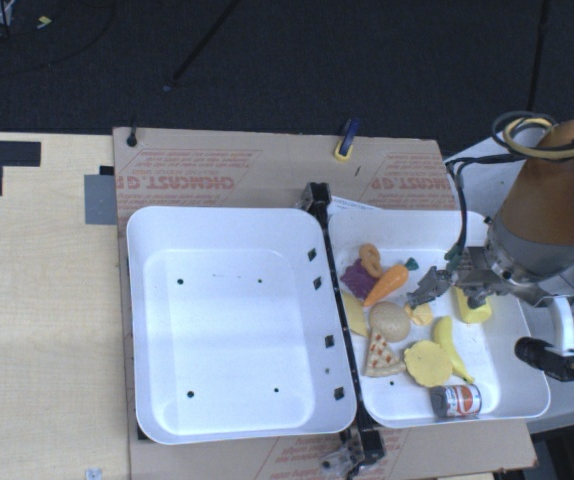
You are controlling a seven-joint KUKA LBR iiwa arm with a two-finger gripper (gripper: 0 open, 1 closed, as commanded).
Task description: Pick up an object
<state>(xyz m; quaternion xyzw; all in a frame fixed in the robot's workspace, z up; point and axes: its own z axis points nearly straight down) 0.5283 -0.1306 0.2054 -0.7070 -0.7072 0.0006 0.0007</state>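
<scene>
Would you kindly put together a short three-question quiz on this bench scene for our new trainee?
1. True or false: the toy food pieces lie in the left white plastic bin.
2. Which item lies nearest the front rim of the right white plastic bin? A) orange toy carrot B) small red-labelled can C) purple toy grape bunch
3. Fill in: the triangular toy pizza slice lies just in front of the round ___ toy ball.

Key:
1. False; they lie in the right bin, where the dark metal claw hangs over them.
2. B
3. beige
</scene>
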